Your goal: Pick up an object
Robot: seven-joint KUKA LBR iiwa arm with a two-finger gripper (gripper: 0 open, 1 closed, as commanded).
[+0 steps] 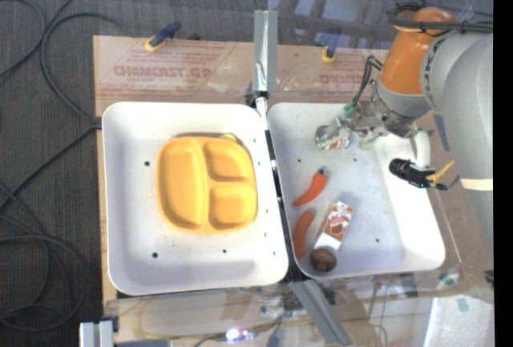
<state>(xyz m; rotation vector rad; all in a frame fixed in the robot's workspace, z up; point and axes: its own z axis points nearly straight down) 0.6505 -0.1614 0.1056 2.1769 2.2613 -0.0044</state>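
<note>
Sitting in the left bin: a yellow divided tray, well away from the action. Lying loose in the right bin: a chili pepper, a sausage-like piece, a small carton and a brown round thing, all near the bin's front-left. Looking like the reach-and-choose step, nothing grasped yet. Hovering low over the right bin's back corner: the gripper, wrist bent down from the right. Can't tell jaws open or closed. Probably needing a shift forward toward the pepper next.
</note>
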